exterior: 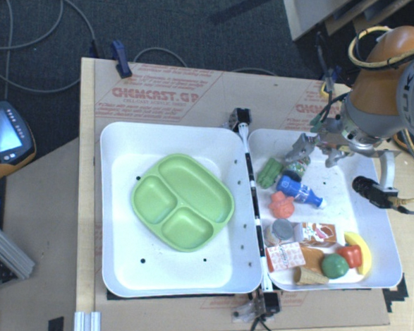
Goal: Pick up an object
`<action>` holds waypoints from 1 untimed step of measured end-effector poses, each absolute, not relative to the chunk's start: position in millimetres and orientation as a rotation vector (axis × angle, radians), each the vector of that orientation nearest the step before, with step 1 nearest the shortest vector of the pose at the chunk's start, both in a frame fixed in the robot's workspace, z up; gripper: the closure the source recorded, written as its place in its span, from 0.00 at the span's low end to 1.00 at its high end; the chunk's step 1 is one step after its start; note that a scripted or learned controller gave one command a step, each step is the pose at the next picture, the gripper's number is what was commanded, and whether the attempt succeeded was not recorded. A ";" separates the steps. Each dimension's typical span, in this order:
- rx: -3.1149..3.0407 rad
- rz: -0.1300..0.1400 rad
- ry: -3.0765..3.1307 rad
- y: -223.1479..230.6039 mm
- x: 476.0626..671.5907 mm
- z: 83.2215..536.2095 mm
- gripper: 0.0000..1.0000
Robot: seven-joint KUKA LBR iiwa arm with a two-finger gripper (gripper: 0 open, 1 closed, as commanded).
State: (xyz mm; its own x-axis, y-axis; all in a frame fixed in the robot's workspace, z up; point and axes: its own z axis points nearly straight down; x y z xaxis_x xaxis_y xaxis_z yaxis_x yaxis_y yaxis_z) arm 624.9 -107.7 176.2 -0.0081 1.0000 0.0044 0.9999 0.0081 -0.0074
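Camera view looks down on a tabletop [162, 94] carrying 2 shallow white bins side by side. The left bin [115, 261] holds a green divided plate [183, 202] with 3 compartments, lying flat near its middle. The right bin [379, 230] holds a cluster of small things: a green object [269, 173] near the dividing edge, a blue bottle [297, 189] just beside it, an orange-pink ball [283, 205] below that, a grey round piece [283, 231], a brown-and-white packet [319, 235], a red-and-white carton [285, 257], a green ball [334, 266], a red item [350, 255] and a banana [362, 248] toward the near right corner. The grey arm with its orange band reaches in from the right, and the jaws [318, 149] hang spread apart over the far part of the right bin, just above the green object and blue bottle, with nothing between them.
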 end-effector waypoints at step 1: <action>-2.221 -0.005 -2.223 -113.3 662.9 80.8 0.00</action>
State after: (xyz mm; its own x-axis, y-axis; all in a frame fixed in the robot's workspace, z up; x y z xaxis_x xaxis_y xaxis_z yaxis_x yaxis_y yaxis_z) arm 662.9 -113.3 80.8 -0.0011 1.0000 0.0015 1.0000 0.0011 0.0028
